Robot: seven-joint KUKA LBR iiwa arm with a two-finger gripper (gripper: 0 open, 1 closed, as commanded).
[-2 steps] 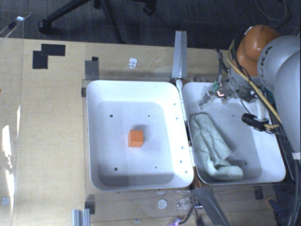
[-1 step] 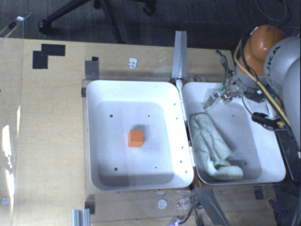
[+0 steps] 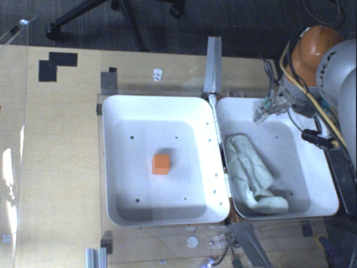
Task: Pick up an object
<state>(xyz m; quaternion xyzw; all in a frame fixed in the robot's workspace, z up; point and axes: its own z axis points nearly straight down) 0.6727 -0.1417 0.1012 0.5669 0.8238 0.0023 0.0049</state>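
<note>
At upper right the jaws (image 3: 266, 108) hover empty, opening unclear, over the right bin (image 3: 312, 205) holding a cloth (image 3: 251, 169); approach step, next descend onto it.

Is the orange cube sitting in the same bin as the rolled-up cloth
No, the orange cube lies in the left bin, the cloth in the right bin.
</note>
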